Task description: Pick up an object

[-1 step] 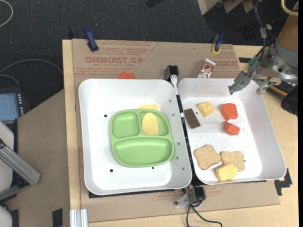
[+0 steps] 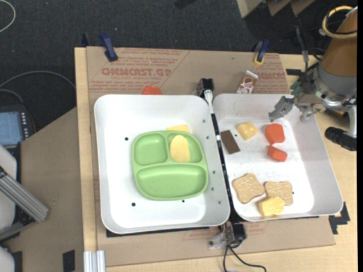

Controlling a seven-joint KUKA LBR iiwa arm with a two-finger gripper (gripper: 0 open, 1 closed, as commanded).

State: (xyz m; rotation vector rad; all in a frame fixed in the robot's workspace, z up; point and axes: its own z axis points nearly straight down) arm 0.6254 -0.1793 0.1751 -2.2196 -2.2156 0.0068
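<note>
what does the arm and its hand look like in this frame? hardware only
Grey metal wrist section under an orange-tan band, with a yellow ring at the top. The hand is grey metal with two short fingers; dark fittings sit beside the wrist.

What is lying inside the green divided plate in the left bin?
In the green plate, a pale yellow oval piece lies in the upper right compartment. A yellow slice pokes out behind the plate's rim; the rest of it is covered.
</note>
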